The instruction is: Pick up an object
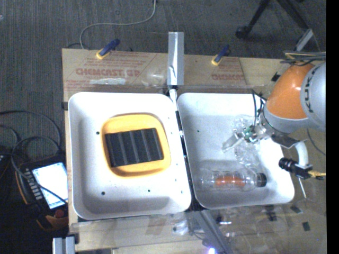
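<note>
In the camera view, the claw [248, 135] is seen low over the right bin [209, 112], just above a clear bottle [233, 180] lying near its front; its state cannot be told. Reaching seems underway; a descent onto the bottle is called for next.

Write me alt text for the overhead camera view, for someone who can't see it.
A grey and orange robot arm reaches from the right into the right-hand white bin, its gripper above a clear plastic bottle lying on its side. The left bin holds a yellow tray with a black ridged centre.
</note>
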Motion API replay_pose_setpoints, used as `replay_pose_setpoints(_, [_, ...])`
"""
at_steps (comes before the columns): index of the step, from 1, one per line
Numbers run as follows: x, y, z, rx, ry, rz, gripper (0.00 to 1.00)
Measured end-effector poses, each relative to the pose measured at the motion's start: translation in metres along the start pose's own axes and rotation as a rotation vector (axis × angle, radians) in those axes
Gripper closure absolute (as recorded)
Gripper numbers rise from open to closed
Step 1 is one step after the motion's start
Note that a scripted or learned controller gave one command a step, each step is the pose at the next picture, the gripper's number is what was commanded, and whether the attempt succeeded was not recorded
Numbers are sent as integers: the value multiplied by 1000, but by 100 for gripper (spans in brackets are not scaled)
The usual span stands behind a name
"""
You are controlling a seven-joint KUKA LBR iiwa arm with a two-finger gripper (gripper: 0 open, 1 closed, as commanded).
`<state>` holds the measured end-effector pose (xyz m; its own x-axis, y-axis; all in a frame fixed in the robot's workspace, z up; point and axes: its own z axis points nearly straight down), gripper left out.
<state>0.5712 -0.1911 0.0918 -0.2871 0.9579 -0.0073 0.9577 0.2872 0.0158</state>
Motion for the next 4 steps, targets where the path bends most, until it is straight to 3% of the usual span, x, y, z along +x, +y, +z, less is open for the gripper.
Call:
replay_pose_setpoints(1, [26, -35, -1, 0, -4, -32, 0])
replay_pose_setpoints(2, [-13, -5, 1, 10, 28, 294, 0])
replay_pose_setpoints(3, [7, -38, -1, -3, 0, 63, 0])
replay_pose_setpoints(4, [-29, 59, 2, 19, 25, 358, 0])
